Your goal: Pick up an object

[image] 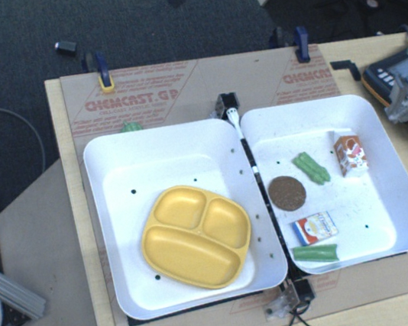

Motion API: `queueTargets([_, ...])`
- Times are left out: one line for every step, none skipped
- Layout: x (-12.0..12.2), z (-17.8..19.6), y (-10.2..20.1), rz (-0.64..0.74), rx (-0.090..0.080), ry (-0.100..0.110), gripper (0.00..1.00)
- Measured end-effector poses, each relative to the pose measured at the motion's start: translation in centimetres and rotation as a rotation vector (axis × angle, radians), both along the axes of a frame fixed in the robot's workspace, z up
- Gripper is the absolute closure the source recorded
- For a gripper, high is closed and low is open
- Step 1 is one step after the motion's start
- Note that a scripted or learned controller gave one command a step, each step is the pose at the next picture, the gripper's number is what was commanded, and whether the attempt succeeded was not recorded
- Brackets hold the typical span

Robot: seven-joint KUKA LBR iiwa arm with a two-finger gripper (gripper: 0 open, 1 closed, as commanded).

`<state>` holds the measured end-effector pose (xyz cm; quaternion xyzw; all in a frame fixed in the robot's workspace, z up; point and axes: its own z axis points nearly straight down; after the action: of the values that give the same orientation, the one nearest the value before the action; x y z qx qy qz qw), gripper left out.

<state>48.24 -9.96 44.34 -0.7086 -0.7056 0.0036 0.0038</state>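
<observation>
You've got a light wood bench point(36, 225) topped with a brown protective sheet point(176, 89), red print on it, pinned at the far edge by two clamps, one blue-yellow point(103, 71) and one blue point(301, 43). Sitting directly on the sheet: the left white bin point(112, 212) and the right white bin point(402, 187), touching along a black centre strip point(257, 180). A small green thing point(131, 126) lies on the sheet just beyond the left bin's far rim.

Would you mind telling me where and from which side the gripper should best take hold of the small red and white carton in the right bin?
Grip the red and white carton across its narrow width, at mid-length, coming straight down from above. It seems to lie flat with its long sides free. The right bin wall is close behind it, so a sideways approach looks cramped; the green pod lies apart to its left.
</observation>
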Motion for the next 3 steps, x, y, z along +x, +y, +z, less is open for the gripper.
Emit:
queueTargets([5.0, -27.0, -2.8, 0.003, 0.002, 0.002, 1.00])
queueTargets([4.7, -19.2, 8.8, 0.018, 0.004, -0.019, 1.00])
queueTargets([-0.2, -4.7, 7.3, 0.005, 0.000, -0.029, 1.00])
